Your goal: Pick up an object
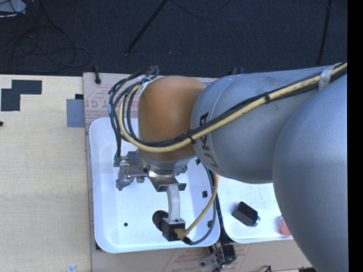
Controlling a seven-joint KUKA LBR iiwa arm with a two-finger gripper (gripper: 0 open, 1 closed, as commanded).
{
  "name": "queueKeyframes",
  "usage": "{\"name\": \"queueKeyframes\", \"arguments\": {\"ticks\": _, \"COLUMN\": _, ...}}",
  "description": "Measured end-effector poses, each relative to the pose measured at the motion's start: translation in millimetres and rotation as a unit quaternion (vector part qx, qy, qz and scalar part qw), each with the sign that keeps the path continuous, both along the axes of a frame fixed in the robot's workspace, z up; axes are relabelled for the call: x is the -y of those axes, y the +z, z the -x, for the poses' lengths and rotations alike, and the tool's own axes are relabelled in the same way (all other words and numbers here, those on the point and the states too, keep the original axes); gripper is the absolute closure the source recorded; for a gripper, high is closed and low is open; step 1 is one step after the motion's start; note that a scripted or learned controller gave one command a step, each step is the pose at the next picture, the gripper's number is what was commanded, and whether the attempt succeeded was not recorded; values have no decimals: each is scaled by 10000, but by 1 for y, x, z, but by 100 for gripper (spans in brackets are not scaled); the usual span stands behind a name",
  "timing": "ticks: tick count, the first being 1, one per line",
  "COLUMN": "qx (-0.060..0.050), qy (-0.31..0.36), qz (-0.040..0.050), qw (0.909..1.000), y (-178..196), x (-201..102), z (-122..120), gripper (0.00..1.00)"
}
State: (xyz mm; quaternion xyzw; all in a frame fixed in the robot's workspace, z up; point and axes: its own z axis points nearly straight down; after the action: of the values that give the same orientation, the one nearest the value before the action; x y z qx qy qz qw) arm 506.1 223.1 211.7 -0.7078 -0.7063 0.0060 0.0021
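While arm [255,129] hovers, right bin [259,195], black block [245,213]

Two white bins [105,197] [256,194]; one black block [245,213]; one orange thing [282,225].

1 fixed camera looks down aslant on 2 bins [108,208]

Beyond the gripper [126,177], a dark carpeted floor [68,33] spans the top of the view, crossed by thin black cables [14,5] and a slanting stand leg [149,22]. Left of the gripper, the pale wooden bench top [39,180] is brightly lit, with a black patch [27,86] and a grey patch [74,112] near its far edge.
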Motion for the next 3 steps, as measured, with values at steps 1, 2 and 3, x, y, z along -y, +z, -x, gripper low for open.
{"name": "queueKeyframes", "arguments": {"ticks": 1, "qx": 103, "qy": 9, "qz": -32, "qw": 9999, "y": 33, "x": -21, "z": -129, "gripper": 0}}
{"name": "queueKeyframes", "arguments": {"ticks": 2, "qx": -2, "qy": 1, "qz": -2, "qw": 10000, "y": -116, "x": -8, "z": -134, "gripper": 0}}
{"name": "queueKeyframes", "arguments": {"ticks": 3, "qx": 63, "qy": 18, "qz": -31, "qw": 10000, "y": -20, "x": -20, "z": -138, "gripper": 0}}
